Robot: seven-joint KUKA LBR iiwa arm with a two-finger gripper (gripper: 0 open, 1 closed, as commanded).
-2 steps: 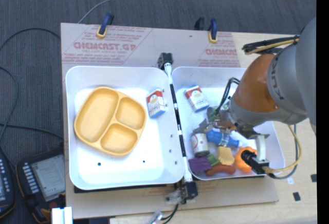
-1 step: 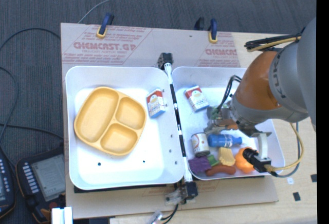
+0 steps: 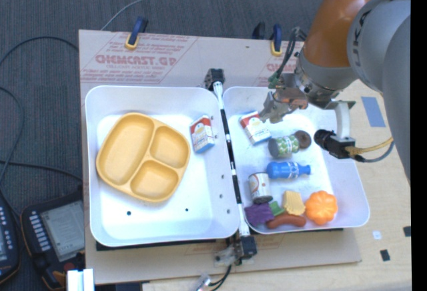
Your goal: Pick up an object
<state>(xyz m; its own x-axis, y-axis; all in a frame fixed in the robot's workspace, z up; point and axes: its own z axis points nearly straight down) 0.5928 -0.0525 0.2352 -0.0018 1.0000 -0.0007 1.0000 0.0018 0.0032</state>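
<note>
My gripper (image 3: 272, 109) hangs low over the back of the right bin (image 3: 347, 179), just above and to the right of a small red and white carton (image 3: 253, 128). Nothing can be seen held in it. In front of the carton lie a green jar with a dark lid (image 3: 287, 145), a blue bottle (image 3: 287, 169) and a small tin can (image 3: 259, 185). Along the bin's front edge sit purple grapes (image 3: 257, 213), a yellow wedge (image 3: 292, 201), a sausage (image 3: 287, 221) and an orange pumpkin (image 3: 321, 207).
The left bin (image 3: 107, 223) holds a yellow divided plate (image 3: 142, 156) and a second red and white carton (image 3: 202, 134) near the middle divider (image 3: 230, 156). The arm's grey and orange body (image 3: 347, 23) looms over the bench's back right corner. Cables trail on the floor at left.
</note>
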